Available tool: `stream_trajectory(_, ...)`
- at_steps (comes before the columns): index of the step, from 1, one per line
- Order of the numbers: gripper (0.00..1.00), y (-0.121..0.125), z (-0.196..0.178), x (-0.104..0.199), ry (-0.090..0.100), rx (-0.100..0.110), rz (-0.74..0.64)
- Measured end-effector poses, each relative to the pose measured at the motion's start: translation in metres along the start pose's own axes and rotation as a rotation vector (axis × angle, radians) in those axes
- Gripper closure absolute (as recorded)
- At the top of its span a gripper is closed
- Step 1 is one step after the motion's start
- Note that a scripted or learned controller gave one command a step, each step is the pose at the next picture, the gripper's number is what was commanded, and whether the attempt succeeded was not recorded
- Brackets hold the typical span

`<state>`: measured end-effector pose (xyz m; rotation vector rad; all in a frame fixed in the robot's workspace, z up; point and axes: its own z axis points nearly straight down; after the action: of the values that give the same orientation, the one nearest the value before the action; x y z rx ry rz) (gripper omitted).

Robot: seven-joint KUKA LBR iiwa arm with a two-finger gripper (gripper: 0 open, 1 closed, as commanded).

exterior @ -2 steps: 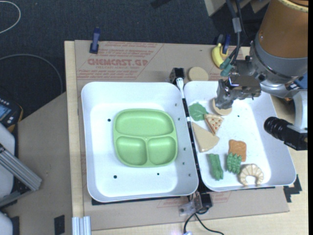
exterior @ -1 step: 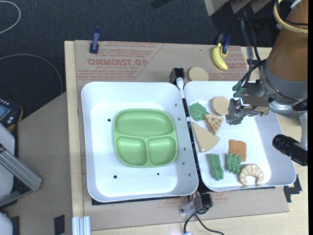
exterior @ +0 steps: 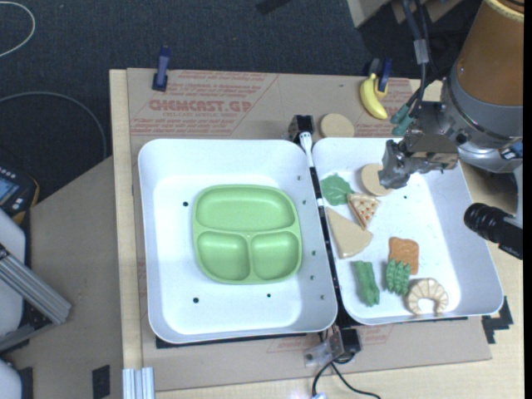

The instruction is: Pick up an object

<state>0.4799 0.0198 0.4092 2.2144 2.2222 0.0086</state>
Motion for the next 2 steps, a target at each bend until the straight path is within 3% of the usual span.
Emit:
stream_trajectory(1, 1.0, 0.018, 0.161, -0.015, -0.001, 0.02, 0.008)
stream_trajectory(2, 1.0, -0.001, 0.09, 0.034, 0.001, 0.001, -0.001)
